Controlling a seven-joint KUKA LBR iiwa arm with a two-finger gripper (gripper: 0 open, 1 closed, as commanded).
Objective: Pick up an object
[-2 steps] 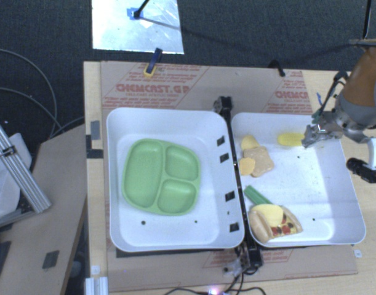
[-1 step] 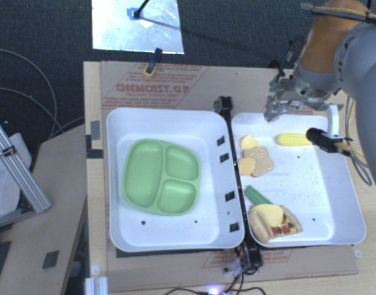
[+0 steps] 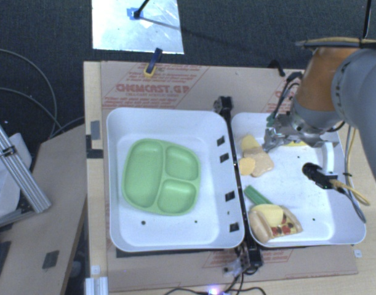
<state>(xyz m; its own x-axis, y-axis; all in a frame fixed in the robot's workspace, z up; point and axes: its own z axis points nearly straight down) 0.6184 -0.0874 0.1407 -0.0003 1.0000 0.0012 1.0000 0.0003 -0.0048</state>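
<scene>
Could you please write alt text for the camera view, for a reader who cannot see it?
A grey robot arm reaches in from the right, its gripper low over the right bin beside some pale yellow pieces. Nearer the front of that bin lie a green stick and a yellow-and-red item. The left bin holds a green divided plate.
</scene>
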